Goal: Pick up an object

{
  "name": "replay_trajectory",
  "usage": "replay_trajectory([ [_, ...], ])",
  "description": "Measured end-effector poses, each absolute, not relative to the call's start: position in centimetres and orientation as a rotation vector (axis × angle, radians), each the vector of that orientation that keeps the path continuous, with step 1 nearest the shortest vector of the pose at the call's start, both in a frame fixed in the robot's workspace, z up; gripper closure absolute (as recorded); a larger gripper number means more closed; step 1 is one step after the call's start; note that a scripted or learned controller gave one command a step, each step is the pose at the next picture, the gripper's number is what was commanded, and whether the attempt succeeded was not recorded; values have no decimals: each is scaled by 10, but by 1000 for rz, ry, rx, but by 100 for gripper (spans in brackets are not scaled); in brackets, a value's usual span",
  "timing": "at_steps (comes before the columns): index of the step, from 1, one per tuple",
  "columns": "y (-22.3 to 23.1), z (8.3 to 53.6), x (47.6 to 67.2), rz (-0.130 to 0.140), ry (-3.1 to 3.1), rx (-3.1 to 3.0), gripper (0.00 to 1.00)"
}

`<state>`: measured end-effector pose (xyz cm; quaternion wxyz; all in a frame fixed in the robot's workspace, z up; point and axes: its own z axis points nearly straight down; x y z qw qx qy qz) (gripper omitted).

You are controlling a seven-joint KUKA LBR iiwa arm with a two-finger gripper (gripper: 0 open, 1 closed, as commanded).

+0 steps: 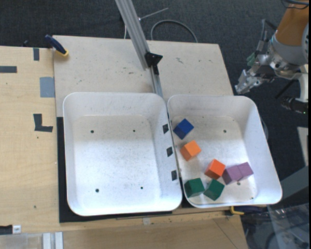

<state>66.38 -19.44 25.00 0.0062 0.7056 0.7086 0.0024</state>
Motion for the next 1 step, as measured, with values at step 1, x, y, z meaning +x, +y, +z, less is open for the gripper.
replay_trajectory([
  [1,-206,289,633,2,2219,2218,100],
])
